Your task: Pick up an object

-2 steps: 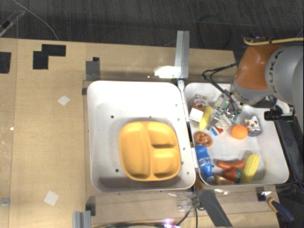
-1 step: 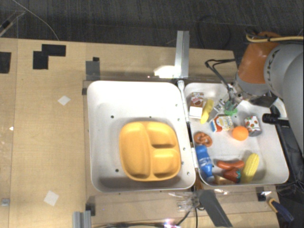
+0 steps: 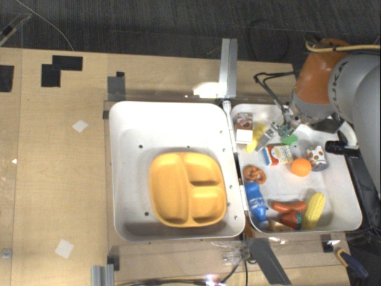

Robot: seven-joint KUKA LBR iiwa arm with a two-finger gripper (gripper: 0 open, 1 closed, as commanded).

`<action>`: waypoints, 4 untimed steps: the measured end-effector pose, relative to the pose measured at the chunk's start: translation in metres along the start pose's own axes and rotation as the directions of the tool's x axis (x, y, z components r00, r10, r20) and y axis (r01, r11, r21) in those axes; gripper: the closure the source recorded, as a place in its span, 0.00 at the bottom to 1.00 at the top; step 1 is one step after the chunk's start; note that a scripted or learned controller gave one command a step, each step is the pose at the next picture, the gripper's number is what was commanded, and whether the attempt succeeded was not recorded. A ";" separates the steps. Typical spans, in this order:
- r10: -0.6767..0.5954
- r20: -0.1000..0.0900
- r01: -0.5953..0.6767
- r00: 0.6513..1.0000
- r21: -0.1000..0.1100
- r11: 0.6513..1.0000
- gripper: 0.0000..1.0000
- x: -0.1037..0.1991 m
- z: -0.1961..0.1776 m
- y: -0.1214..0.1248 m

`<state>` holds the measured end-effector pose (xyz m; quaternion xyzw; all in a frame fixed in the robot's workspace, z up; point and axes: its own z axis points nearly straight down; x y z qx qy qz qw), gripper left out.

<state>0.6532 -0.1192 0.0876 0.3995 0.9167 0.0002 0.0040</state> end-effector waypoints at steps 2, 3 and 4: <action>0.222 0.007 -0.222 0.975 -0.007 0.975 1.00 0.002 -0.014 0.005; 0.180 0.002 -0.180 0.984 -0.011 0.984 1.00 0.068 -0.104 0.038; -0.003 0.000 0.003 1.000 0.000 1.000 1.00 0.020 -0.088 -0.044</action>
